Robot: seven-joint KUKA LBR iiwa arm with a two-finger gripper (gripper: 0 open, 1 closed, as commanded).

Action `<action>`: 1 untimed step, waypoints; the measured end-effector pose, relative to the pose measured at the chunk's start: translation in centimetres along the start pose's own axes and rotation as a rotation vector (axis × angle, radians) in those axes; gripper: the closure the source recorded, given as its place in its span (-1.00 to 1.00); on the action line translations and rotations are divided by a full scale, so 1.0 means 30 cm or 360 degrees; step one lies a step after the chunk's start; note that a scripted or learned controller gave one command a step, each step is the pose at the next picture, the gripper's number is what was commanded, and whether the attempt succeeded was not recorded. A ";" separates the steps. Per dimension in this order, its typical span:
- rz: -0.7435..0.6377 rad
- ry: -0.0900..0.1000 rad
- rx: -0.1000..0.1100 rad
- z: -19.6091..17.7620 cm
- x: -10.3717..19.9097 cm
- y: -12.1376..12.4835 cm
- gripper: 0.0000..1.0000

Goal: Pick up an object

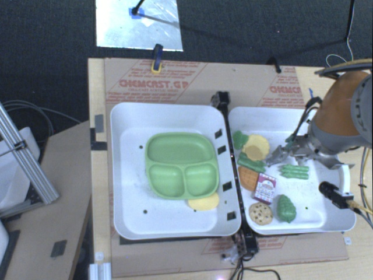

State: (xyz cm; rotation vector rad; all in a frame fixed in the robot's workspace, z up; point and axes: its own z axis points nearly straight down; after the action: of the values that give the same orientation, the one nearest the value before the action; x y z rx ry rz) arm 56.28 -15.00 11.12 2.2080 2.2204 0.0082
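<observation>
Two white bins (125, 174) on cardboard (192, 77)

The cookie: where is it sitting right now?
The cookie lies in the right bin near its front edge, between the green leafy piece on its right and the divider, just below the small red box.

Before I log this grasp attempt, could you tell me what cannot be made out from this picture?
- Gripper, camera view: too small and dark against the right bin to judge its state or any hold.
- Yellow item: partly hidden under the green tray in the left bin.
- Small box: label too small to read.
- Arm: cut off by the right edge.
</observation>
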 end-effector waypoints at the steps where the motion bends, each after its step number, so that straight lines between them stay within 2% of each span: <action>1: -0.0003 0.0004 0.0010 0.091 0.075 0.153 -1.00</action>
State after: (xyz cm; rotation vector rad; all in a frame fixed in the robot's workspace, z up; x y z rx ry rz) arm 60.87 -12.74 8.43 2.2102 2.2273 0.0043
